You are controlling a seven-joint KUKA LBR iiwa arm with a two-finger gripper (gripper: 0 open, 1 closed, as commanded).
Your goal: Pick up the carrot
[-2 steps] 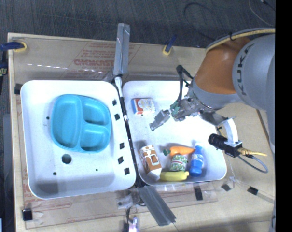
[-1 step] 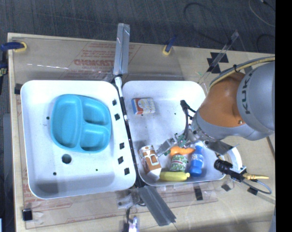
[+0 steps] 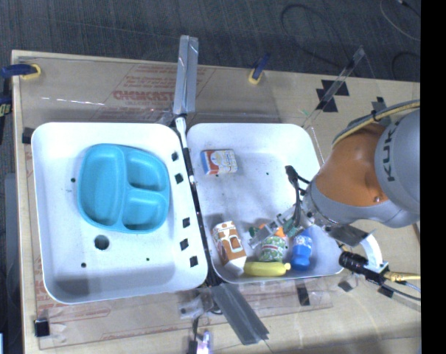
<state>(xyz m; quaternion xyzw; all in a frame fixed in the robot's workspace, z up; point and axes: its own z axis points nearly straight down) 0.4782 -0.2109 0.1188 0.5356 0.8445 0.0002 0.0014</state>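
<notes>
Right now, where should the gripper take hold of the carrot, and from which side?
Probably from above, on the exposed orange end of the carrot. It lies packed between the blue bottle, banana and green packet, so side approaches look blocked.

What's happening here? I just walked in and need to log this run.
The grey and orange arm reaches from the right into the right bin, its gripper low over a cluster near the front: the carrot, a blue bottle, a banana and a small carton. Whether it holds anything can't be made out. The left bin holds a blue divided tray.
</notes>
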